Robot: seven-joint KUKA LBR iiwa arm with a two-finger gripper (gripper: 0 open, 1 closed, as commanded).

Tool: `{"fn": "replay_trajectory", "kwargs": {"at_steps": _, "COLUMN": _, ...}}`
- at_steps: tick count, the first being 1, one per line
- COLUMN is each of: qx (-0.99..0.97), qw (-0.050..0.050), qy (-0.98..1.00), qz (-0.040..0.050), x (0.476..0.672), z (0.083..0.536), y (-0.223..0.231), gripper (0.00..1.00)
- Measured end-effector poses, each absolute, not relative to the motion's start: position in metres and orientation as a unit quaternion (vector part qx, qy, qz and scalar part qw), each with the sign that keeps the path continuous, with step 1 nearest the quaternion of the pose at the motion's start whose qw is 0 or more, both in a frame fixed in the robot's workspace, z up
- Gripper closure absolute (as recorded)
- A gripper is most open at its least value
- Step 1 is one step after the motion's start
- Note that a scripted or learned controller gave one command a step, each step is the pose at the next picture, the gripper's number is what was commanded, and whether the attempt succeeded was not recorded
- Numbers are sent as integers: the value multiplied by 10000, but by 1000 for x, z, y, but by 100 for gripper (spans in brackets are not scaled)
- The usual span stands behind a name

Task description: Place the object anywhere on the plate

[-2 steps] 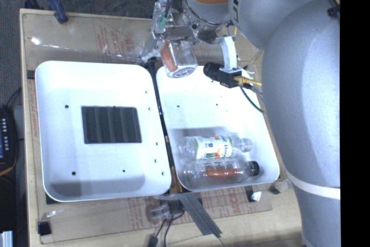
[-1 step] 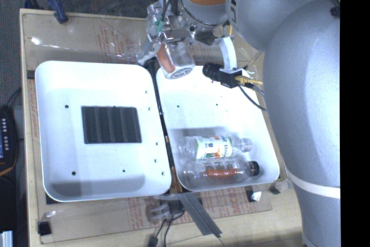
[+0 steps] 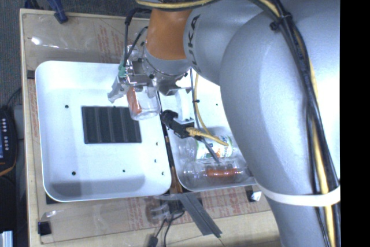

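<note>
In the left bin (image 3: 58, 124), a dark ribbed rectangular plate (image 3: 111, 124) lies flat near centre. This looks like the task's plate; nothing sits on it. At about 1 o'clock from the plate, just over the bin's right side, hangs the claw (image 3: 137, 95), below the arm's orange band (image 3: 167, 20). Between its fingers sits a clear object (image 3: 143, 104) with a reddish-orange part inside, possibly a small transparent container; the claw is closed around it, as far as the slanted view shows.

Step in hand, my judgement: transport, object lifted and carried toward the plate, not yet placed. Next move calls for shifting toward 7–8 o'clock to get over the plate, lowering, then releasing.

Right bin (image 3: 191, 185), largely hidden under the arm, holds clear plastic clutter (image 3: 217, 162) with green and red bits, at 4 o'clock from the claw. Blue clamps (image 3: 56, 7) on the surface's far-left corner.

Writing: faint reddish print on the surface, too blurred to read. No brand legible.
</note>
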State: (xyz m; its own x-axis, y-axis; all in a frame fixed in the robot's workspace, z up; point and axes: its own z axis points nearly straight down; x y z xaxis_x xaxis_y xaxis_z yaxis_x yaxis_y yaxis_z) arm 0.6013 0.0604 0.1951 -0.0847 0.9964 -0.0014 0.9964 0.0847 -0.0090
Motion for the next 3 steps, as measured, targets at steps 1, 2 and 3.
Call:
{"fn": "replay_trajectory", "kwargs": {"at_steps": 1, "qx": -5811, "qw": 30, "qy": -8138, "qz": 35, "x": 597, "z": 106, "y": 140, "gripper": 0}}
{"fn": "replay_trajectory", "kwargs": {"at_steps": 2, "qx": -5806, "qw": 42, "qy": -8142, "qz": 57, "x": 597, "z": 115, "y": 139, "gripper": 100}}
{"fn": "replay_trajectory", "kwargs": {"at_steps": 3, "qx": -5806, "qw": 40, "qy": -8141, "qz": 56, "x": 597, "z": 115, "y": 139, "gripper": 0}}
